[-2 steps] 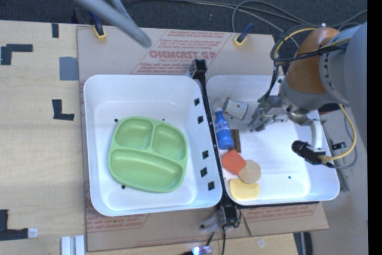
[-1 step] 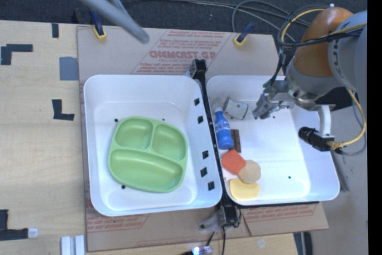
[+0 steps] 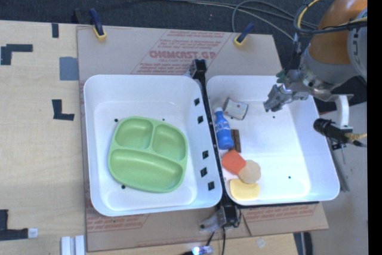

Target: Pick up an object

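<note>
The right bin [image 3: 298,146] holds several small objects along its left side: a blue bottle [image 3: 223,131], a grey-silver packet [image 3: 236,108], a dark brown bar [image 3: 236,140], an orange block [image 3: 233,161], a tan round piece [image 3: 250,172] and a yellow piece [image 3: 244,190]. My gripper [image 3: 276,100] hangs over the upper right part of that bin, well to the right of the packet, with nothing seen between its fingers. The arm's orange band [image 3: 343,12] is at the top right.
The left bin [image 3: 101,98] holds a green divided plate [image 3: 148,154]. A black divider with clips [image 3: 204,128] runs between the bins. Cables loop across the dark backdrop above. Two blue-yellow clamps [image 3: 97,25] pin the cardboard sheet under the bins.
</note>
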`<state>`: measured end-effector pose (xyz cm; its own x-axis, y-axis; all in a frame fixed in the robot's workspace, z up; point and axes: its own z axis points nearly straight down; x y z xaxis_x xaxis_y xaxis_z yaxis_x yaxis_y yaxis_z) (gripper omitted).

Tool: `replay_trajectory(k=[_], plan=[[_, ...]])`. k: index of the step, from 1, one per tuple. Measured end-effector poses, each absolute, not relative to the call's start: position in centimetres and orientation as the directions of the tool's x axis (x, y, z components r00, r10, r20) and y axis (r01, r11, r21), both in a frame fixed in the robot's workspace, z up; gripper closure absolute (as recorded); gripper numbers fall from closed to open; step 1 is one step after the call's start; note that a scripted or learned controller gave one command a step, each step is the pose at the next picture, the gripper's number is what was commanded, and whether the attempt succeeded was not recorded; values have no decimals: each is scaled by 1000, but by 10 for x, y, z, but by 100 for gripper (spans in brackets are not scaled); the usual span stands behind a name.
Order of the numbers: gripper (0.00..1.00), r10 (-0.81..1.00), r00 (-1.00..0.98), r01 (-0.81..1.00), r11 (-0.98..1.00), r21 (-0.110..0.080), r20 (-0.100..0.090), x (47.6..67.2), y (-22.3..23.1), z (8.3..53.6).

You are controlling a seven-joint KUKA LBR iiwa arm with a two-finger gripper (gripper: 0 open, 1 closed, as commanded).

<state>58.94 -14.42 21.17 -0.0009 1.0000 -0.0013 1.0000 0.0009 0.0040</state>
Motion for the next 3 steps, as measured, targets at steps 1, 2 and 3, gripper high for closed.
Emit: replay_trajectory(k=[1,2,3], plan=[[100,1000,-2,1000,2,4,-2,590,-144,264],[100,1000,-7,1000,7,-1,1,591,-83,253],[100,1000,-6,1000,6,-3,1,576,-27,241]])
